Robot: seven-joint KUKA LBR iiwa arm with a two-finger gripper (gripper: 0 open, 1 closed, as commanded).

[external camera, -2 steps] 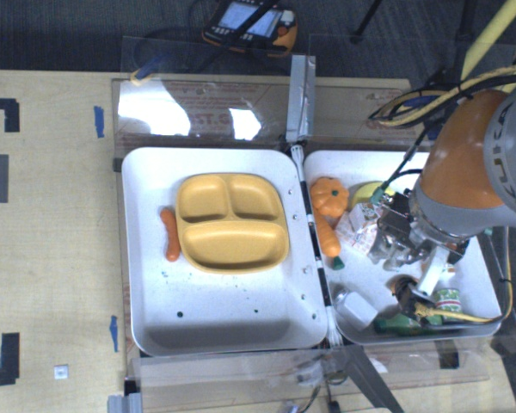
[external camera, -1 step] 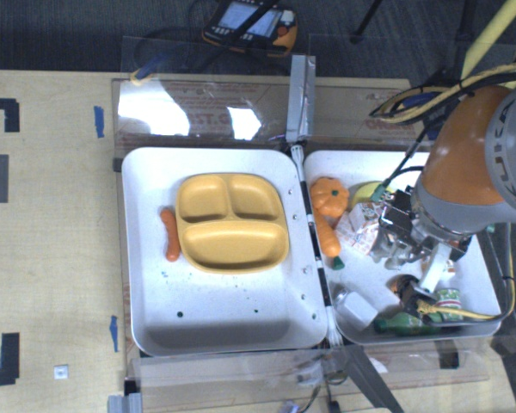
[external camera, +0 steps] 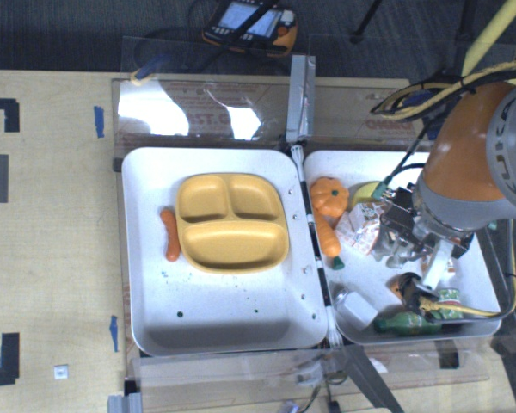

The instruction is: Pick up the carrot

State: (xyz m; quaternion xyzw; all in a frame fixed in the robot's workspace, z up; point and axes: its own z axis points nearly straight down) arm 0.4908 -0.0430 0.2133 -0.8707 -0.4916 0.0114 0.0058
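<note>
arm (external camera: 477, 157) reaching over right bin (external camera: 482, 265) | left bin (external camera: 146, 256) holding yellow divided plate (external camera: 232, 222) | gripper (external camera: 404, 246) hovering above right-bin clutter, jaw state: cannot tell | carrot (external camera: 170, 234) lying in left bin, touching plate's left edge | small pumpkin (external camera: 329, 195) sitting near divider

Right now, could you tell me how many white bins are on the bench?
2: the left bin holds a yellow tray, the right bin lies under the arm.

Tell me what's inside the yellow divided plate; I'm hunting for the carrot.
Nothing visible in the yellow plate's three compartments. An orange carrot-like piece lies in the bin beside its left edge. Under the plate cannot be seen.
</note>
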